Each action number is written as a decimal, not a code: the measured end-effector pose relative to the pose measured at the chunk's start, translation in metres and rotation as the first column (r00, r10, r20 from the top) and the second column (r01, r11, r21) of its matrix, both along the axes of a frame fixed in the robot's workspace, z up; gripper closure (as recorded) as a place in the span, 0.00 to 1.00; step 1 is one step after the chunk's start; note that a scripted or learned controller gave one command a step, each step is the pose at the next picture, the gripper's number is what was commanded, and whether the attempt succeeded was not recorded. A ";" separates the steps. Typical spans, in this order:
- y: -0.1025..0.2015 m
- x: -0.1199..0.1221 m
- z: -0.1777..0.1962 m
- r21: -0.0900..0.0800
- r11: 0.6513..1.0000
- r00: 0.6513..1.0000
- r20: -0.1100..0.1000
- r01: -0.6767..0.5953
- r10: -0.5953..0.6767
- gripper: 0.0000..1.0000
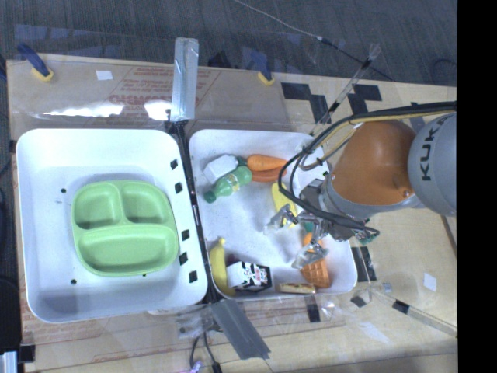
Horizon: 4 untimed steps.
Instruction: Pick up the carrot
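While green bottle (228,183) touches carrot (266,162), tool (299,225) near.

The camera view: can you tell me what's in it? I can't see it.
A grey and orange robot arm reaches over the right bin, which holds a carrot, a green bottle and a banana. The left bin holds a green tray.

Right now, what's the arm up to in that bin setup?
The KUKA arm reaches in over the right bin, its gripper low among the toy food near a waffle-like piece. The carrot lies untouched at the bin's far side, next to a green bottle. A banana and a small black-and-white carton lie along the near edge. The left bin holds a green divided plate. The carrot is not yet picked up.
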State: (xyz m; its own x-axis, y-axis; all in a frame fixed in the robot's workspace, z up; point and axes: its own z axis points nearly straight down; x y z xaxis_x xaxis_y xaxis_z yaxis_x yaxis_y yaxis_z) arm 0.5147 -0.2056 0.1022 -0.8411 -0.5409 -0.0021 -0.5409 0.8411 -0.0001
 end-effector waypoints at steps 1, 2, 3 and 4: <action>0.002 0.002 0.011 0.000 1.000 1.000 0.003 -0.008 0.008 1.00; 0.003 0.002 0.010 0.000 1.000 1.000 0.003 -0.009 0.009 0.00; 0.005 0.005 0.021 0.000 1.000 1.000 0.007 -0.016 0.016 1.00; 0.005 0.005 0.021 0.000 1.000 1.000 0.006 -0.017 0.017 0.00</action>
State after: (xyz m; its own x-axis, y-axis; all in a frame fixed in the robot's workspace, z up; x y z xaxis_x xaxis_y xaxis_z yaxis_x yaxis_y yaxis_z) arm 0.5192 -0.2006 0.1230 -0.8317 -0.5552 -0.0074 -0.5552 0.8317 -0.0036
